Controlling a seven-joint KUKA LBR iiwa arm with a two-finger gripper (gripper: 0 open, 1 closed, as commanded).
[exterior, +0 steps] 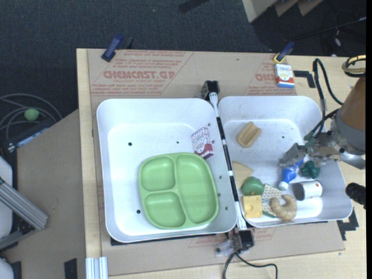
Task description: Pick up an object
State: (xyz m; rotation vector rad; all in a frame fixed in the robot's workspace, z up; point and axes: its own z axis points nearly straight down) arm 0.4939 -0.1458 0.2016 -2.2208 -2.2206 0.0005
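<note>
The right bin [273, 106] holds several small objects: a tan bread-like block [248, 134], a green round piece [252, 185], a yellow cheese wedge [252, 206], a brown doughnut-like ring [285, 207], a white cylinder with a dark end [308, 189], a blue bottle [289, 173] and a dark teal piece [311, 169]. My gripper [307, 154] hangs low at the right side of this bin, directly over the blue bottle and the teal piece. Its body hides what lies under it.
The left bin [116, 127] carries a green divided plate [177, 189] and a small red-and-white packet [201, 142] by the divider. The arm [354, 124] enters over the right bin's right wall. A small carton [284, 75] lies on the bench behind the bins.
</note>
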